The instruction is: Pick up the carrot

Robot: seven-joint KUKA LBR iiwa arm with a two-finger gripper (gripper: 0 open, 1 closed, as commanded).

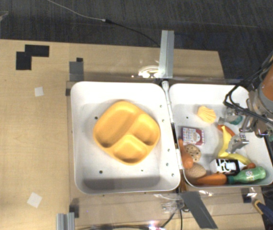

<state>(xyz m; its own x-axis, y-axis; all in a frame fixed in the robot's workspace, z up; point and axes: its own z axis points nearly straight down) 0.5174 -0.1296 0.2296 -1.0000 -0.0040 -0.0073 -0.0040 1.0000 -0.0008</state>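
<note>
In right bin: smooth tapered carrot (212, 179)

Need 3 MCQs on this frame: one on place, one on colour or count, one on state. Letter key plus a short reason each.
1. Where does the carrot lie?
A. on the yellow plate
B. along the near wall of the right bin
C. on the bench outside the bins

2. What colour is the divided plate in the left bin?
A. yellow
B. blue
C. red

3. Where is the gripper now?
A. over the left bin
B. over the right bin, among the items, apart from the carrot
C. above the floor beyond the bench

Key: 1 B, the carrot lies by the right bin's near edge. 2 A, the plate is yellow. 3 B, the gripper hangs near the banana, up-view from the carrot.
</note>
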